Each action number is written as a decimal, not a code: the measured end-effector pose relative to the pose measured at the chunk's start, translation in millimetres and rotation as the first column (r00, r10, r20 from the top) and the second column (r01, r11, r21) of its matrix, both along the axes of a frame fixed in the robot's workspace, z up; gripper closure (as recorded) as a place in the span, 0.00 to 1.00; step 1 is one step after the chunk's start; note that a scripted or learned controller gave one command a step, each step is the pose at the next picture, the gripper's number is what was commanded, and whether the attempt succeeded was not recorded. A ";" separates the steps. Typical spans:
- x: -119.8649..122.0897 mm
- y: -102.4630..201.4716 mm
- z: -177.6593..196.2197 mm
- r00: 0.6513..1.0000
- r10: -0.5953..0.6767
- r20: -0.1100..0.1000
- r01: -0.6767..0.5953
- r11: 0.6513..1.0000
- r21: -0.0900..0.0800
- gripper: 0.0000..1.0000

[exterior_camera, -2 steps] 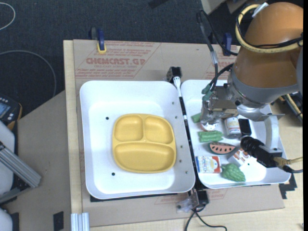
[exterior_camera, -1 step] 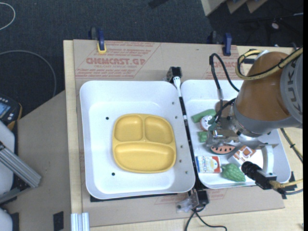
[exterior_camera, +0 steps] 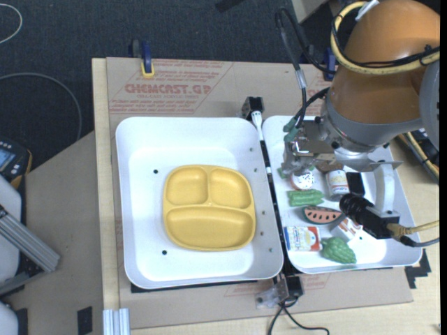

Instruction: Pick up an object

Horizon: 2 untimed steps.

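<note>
**Gripper low over the far-left of the right bin, toys lying just to its near side**

Nearest me, at the front of the right bin (exterior_camera: pixel 384 255), lies a green leafy toy (exterior_camera: pixel 339 250). At its 9 o'clock is a small white packet (exterior_camera: pixel 302 238) with red and blue print that I can't read from here. Just beyond them sits a watermelon slice (exterior_camera: pixel 323 213), with a green pod (exterior_camera: pixel 305 198) at its 10 o'clock. Farther back are a small white ball with red spots (exterior_camera: pixel 302 181) and, at its 3 o'clock, a little can (exterior_camera: pixel 338 182) whose label is too small to make out.

The gripper (exterior_camera: pixel 293 162) hangs over the far-left part of that bin, close to the divide between the bins. Taken from the gripper, the spotted ball is just beside it at 5 o'clock and the pod is near at 6. The can is at 4 and the watermelon slice at 5. The packet and the leafy toy lie well apart from it, toward 6 and 5. I cannot tell whether the gripper is open or closed.

The arm (exterior_camera: pixel 370 117) reaches in from 3 o'clock with its wrist turned downward. Its orange band (exterior_camera: pixel 391 40) bulks above the grey wrist, over the far right of the bin.

In the left bin (exterior_camera: pixel 140 187) a yellow three-part plate (exterior_camera: pixel 208 208) sits mid-floor.

Farthest off, the cardboard sheet (exterior_camera: pixel 174 107) under both bins reads "CHEMCAST GP" in red. The smaller lines beneath are unreadable. A blue-and-yellow clamp (exterior_camera: pixel 145 58) grips its far edge.
</note>
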<state>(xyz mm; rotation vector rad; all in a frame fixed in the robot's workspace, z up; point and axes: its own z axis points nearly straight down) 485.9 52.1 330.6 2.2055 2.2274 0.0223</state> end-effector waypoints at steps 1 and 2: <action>-1.2 -4.4 3.8 1.000 -0.009 -0.012 0.008 1.000 -0.005 1.00; -0.7 -4.1 13.8 1.000 -0.008 -0.010 0.008 1.000 -0.006 1.00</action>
